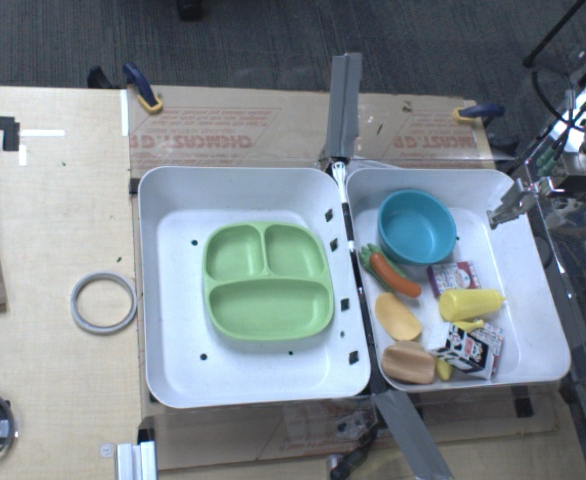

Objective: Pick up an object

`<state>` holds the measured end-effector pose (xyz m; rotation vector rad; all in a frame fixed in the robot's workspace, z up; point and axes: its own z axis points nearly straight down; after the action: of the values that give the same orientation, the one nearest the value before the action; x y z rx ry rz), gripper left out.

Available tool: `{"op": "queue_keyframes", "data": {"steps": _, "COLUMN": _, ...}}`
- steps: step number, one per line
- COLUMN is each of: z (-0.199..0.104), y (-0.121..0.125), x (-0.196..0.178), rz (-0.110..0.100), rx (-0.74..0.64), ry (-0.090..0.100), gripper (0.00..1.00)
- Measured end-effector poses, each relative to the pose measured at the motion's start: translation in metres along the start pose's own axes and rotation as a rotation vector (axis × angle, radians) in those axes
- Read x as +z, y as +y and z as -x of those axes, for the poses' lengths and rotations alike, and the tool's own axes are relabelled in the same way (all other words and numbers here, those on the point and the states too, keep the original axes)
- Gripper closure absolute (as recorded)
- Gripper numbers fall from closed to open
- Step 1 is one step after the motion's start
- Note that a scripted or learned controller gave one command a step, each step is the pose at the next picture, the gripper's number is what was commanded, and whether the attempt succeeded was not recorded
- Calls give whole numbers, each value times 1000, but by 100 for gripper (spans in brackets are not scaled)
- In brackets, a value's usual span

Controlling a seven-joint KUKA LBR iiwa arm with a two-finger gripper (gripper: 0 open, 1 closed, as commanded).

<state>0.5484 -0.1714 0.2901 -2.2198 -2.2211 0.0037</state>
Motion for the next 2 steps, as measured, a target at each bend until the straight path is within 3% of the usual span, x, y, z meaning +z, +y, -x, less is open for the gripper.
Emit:
{"op": "queue_keyframes", "data": {"steps": 1, "z": 1, "y": 1, "x": -8, "rz": -2, "rx": -1, "ry": -1, "gripper": 100}}
{"op": "queue_keyframes", "data": {"steps": 2, "z": 0, "y": 1, "x": -8, "rz": -2, "rx": -1, "ry": -1, "gripper": 0}}
